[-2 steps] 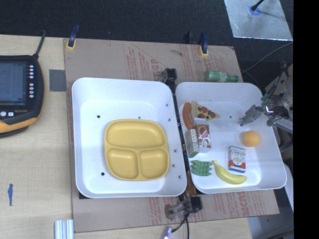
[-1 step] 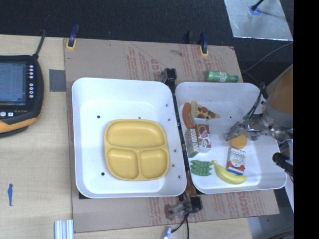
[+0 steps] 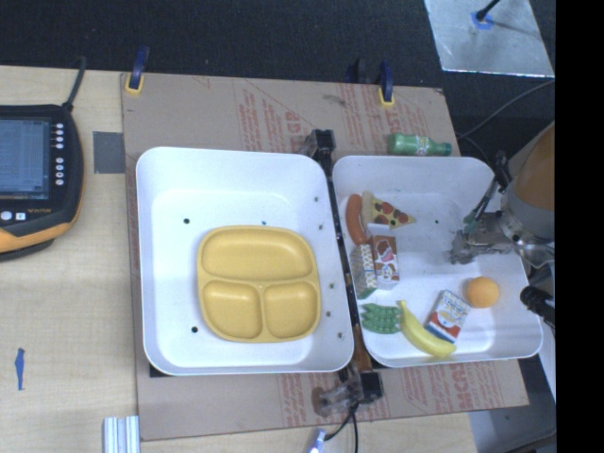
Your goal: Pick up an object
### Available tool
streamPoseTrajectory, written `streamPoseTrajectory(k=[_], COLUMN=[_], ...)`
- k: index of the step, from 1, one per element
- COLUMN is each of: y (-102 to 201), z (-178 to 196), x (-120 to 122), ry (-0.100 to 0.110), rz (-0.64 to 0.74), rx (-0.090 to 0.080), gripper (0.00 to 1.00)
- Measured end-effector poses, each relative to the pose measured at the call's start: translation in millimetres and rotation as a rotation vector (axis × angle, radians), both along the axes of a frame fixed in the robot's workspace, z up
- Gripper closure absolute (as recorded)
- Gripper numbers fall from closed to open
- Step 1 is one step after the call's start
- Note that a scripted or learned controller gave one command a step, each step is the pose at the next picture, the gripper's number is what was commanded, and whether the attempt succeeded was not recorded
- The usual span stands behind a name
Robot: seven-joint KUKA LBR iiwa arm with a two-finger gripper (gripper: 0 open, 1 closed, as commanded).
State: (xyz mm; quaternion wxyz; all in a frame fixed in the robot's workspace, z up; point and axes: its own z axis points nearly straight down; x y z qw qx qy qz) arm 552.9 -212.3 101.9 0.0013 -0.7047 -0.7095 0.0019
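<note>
The right bin (image 3: 444,179) holds several toy foods. Along its left side lie a sausage (image 3: 354,217), a pizza slice (image 3: 387,213) and two small snack packs (image 3: 376,262). Near the front are a green pea pod (image 3: 380,318), a banana (image 3: 422,333), a small carton (image 3: 447,315) and an orange (image 3: 482,292). My gripper (image 3: 467,249) hangs low at the bin's right side, just above and left of the orange, over bare bin floor. Nothing is visibly held in it.
The left bin (image 3: 160,253) holds a yellow divided plate (image 3: 257,282). A green bottle (image 3: 418,144) lies on the cardboard behind the right bin. A teach pendant (image 3: 33,177) sits at the far left of the bench. The arm's orange band (image 3: 538,173) is at the right edge.
</note>
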Motion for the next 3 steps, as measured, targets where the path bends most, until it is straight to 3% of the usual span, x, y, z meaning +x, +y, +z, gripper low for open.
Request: streamPoseTrajectory(k=[1,2,3], y=[84.1,83.5,106.4], z=[50.5,50.3,-10.8], x=[13.0,12.6,66.1], ry=[-0.002,-0.001,0.000], rz=[0.000,-0.001,-0.002], rx=[0.001,0.000,0.000], gripper=[1.00,0.00,0.00])
